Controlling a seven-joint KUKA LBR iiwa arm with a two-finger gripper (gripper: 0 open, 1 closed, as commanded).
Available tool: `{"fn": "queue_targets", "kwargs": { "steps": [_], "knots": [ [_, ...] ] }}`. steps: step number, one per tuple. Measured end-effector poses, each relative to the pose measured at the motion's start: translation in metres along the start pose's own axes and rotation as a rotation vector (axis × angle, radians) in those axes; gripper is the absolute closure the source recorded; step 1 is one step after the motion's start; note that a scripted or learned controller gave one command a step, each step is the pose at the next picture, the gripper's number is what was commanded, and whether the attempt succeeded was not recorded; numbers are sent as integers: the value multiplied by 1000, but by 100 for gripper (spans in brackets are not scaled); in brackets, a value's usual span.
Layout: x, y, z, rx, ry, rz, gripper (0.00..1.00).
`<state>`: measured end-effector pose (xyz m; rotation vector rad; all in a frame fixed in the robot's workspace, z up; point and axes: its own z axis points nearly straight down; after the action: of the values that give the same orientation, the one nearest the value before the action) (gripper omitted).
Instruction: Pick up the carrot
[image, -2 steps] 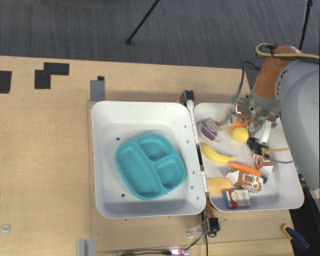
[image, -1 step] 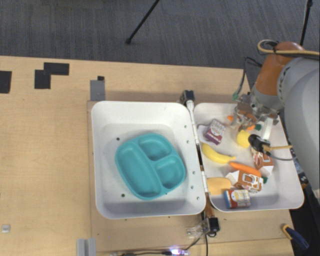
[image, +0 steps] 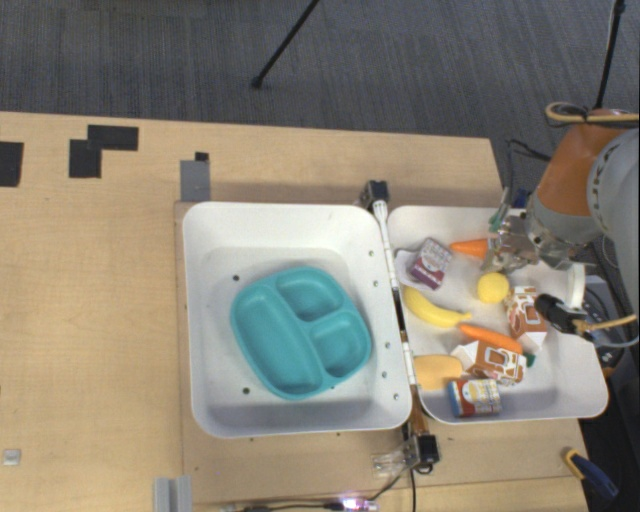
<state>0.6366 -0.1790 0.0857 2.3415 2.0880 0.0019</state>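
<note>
Gripper (image: 507, 243) fingers hover just beside the small orange carrot (image: 468, 247), a round yellow lemon (image: 491, 288) below; grip state unclear.

A single camera sits fixed above the bench (image: 90, 330) and looks down on it at a slant, so the far edge of the wooden top and a strip of grey carpet (image: 400, 60) beyond it fill the upper part of the view. It stands far enough back to take in both white bins whole: the left bin (image: 200, 300) sits near the middle of the picture and the right bin (image: 580, 395) close to the right side. The arm (image: 590, 185) enters from the right and is cut off by that edge. The bench runs out of the picture at the left and the bottom.
</note>
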Motion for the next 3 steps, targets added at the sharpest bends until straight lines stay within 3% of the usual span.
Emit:
{"fn": "queue_targets", "kwargs": {
  "steps": [1,2,3],
  "knots": [
    [1,-1,1,2,1,0,0],
    [20,27,4,19,1,158,0],
    [21,29,-8,16,1,155,100]
  ]
}}
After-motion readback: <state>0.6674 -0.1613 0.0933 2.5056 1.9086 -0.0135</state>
